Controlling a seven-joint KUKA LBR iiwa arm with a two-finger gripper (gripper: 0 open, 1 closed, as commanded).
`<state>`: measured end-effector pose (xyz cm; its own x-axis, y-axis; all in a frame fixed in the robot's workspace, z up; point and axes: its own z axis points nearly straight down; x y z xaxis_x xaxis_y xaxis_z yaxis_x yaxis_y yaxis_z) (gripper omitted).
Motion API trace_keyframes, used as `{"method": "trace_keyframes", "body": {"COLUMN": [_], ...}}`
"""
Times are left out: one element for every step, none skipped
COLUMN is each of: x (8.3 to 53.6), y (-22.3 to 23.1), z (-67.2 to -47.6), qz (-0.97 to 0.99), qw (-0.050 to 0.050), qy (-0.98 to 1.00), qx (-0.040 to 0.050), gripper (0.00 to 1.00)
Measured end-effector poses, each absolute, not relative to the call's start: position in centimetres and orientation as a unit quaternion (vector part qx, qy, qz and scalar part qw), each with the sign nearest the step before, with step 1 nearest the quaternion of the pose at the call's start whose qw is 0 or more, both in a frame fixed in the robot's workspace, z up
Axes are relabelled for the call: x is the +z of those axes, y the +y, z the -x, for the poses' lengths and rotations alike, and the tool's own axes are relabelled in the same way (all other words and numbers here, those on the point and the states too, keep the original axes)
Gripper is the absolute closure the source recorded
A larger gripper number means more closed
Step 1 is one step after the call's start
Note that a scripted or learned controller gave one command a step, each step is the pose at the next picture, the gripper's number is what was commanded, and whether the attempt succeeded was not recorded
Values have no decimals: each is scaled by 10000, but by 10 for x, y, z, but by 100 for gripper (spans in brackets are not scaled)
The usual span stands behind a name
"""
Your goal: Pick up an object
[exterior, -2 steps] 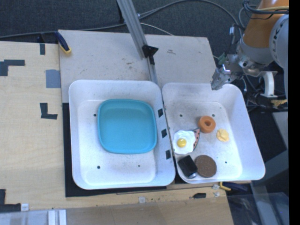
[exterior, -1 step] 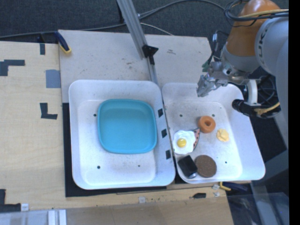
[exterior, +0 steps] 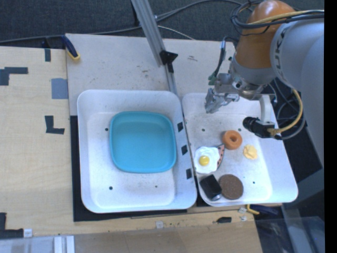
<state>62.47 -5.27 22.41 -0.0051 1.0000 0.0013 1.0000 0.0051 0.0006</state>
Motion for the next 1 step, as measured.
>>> {"method": "trace_keyframes", "body": {"x": [234], "y": [-2], "z": [-611], "qz": [7054], "qw": [3], "qy": [-7088], "qx": [-6], "gripper": [100]}}
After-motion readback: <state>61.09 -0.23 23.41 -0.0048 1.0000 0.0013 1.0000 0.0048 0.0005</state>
